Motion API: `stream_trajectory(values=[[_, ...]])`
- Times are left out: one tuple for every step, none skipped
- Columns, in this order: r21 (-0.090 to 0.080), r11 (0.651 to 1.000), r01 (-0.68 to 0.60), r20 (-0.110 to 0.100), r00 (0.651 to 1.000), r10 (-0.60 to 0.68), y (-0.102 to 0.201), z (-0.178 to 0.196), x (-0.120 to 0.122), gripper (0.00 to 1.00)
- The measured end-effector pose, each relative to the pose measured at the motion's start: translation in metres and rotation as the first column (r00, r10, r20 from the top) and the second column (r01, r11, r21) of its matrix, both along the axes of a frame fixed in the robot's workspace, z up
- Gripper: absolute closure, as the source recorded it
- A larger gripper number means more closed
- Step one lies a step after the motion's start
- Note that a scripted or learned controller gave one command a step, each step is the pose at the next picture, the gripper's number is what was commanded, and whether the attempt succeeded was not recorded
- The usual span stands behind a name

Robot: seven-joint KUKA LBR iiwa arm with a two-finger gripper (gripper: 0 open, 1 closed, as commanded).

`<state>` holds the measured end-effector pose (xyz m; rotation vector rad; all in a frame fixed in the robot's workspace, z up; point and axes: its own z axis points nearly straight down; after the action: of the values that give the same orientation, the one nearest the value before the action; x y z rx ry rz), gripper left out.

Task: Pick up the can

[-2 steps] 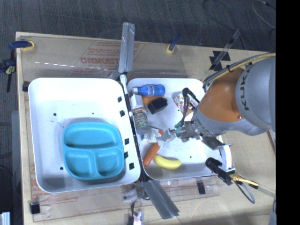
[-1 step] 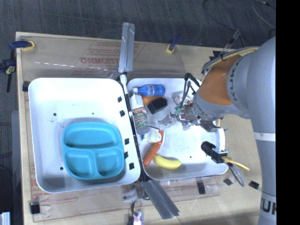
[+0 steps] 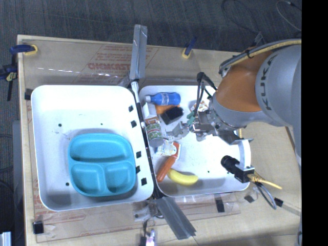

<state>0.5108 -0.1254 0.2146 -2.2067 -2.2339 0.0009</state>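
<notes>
I find the can lying on its side in the right bin, hard against the divider wall it shares with the left bin. It sits just below a blue bottle and beside a dark block, with a crumpled clear wrapper, an orange carrot-like piece and a banana further toward the near rim.

The arm reaches in from the right, and its hand hangs low over the middle of that bin, near the can but apart from it. Cabling and metal parts crowd the tip, so I cannot tell whether the hand is released or clenched. Nothing is visibly gripped.

The left bin carries a blue divided tray.

My assessment: the pick is not yet done. The can rests untouched on the bin floor; approach looks under way, while closing on it and lifting remain. The neighbouring wall and clutter leave little room for a clean grasp.
</notes>
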Motion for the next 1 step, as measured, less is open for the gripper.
stream_trajectory(values=[[0.000,1.000,0.010,-0.001,1.000,-0.010,0.0289,0.0334,0.0230,0.00]])
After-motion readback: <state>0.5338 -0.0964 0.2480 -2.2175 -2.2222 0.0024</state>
